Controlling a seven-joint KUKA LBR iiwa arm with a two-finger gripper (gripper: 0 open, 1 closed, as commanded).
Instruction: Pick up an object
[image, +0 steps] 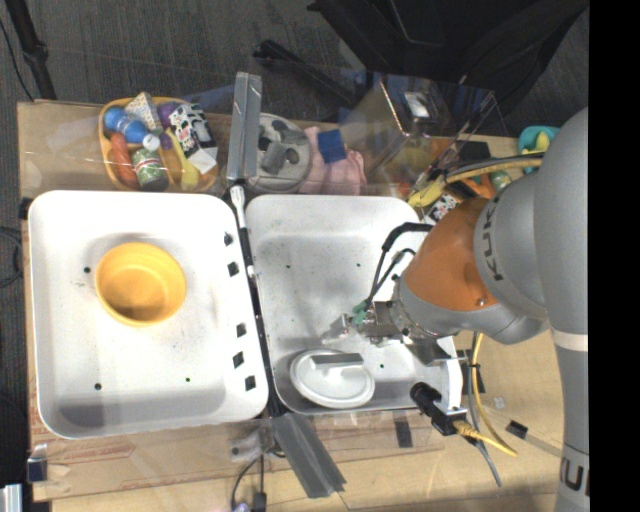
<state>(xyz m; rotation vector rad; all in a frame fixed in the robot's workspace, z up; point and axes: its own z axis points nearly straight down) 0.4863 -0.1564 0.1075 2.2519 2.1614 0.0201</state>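
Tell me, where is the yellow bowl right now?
The yellow bowl sits in the left white bin, toward its upper left part, far from the gripper working in the right bin.

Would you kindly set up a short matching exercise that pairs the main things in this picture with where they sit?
Things:
1. yellow bowl
2. white dish
3. hand
4. basket of small items

Places:
A. near edge of the right bin
B. on the bench beyond the left bin
C. in the left bin
D. over the right bin, just above the dish

Pairs: 1-C, 2-A, 3-D, 4-B
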